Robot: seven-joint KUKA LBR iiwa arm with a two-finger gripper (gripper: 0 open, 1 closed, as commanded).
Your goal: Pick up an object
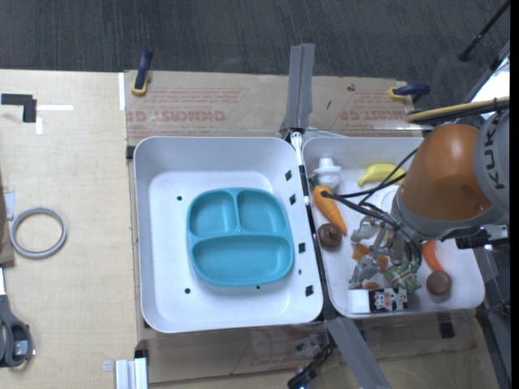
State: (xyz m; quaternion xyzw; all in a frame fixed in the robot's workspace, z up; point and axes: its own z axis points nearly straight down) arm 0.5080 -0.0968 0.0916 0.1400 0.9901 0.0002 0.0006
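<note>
The right bin [466, 298] holds several small toys. An orange carrot [330, 209] lies near its left wall, with a brown round piece [329, 235] just below it. A white bottle-like piece [327, 169] and a yellow banana [379, 173] lie at the back. Another brown ball [439, 283] and an orange piece [431, 255] sit at the right. My gripper [375, 264] hangs low over the bin's front middle, below the orange wrist band [446, 177], among small orange bits and a black-and-white item [379, 300]. Nothing is visibly held.
The left bin [154, 217] holds a teal divided plate [241, 237]. On the bench at the left lie a grey tape ring [36, 232] and scissors [15, 340]. A grey divider bar [300, 87] runs between the bins at the back.
</note>
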